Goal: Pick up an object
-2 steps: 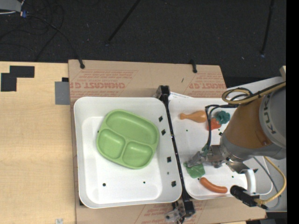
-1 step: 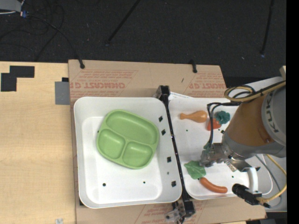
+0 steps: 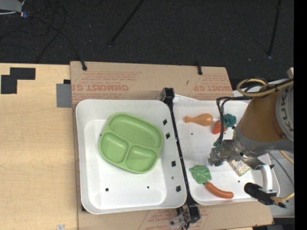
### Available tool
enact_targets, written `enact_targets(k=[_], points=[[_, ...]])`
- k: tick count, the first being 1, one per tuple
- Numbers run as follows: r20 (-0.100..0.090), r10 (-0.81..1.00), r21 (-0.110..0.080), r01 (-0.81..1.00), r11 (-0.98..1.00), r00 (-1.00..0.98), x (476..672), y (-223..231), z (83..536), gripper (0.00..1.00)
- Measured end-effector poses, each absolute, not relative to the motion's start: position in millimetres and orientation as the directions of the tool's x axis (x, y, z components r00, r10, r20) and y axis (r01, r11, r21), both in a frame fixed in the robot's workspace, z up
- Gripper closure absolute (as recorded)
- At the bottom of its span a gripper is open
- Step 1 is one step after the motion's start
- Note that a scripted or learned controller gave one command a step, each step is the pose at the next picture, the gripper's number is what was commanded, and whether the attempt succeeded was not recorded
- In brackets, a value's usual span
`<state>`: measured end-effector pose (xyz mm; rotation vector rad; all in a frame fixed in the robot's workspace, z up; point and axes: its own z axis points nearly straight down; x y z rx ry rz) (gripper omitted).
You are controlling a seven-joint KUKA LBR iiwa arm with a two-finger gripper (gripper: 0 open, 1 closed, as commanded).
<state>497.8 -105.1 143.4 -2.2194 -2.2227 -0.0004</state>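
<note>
Jaws (image 3: 217,158) low in right bin (image 3: 192,128), grip state unclear, green leaf toy (image 3: 200,173) just beside, below-left, apart

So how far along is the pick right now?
Nothing looks picked yet. The gripper is low in the right bin, beside the green leaf toy. The sausage, drumstick and green divided plate lie untouched. Left: closing on something and lifting it.
</note>
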Motion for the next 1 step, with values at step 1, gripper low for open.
enact_targets(k=[1], points=[[0.000,1.000,0.002,1.000,0.002,-0.002,506.4,-100.9,201.0,1.00]])
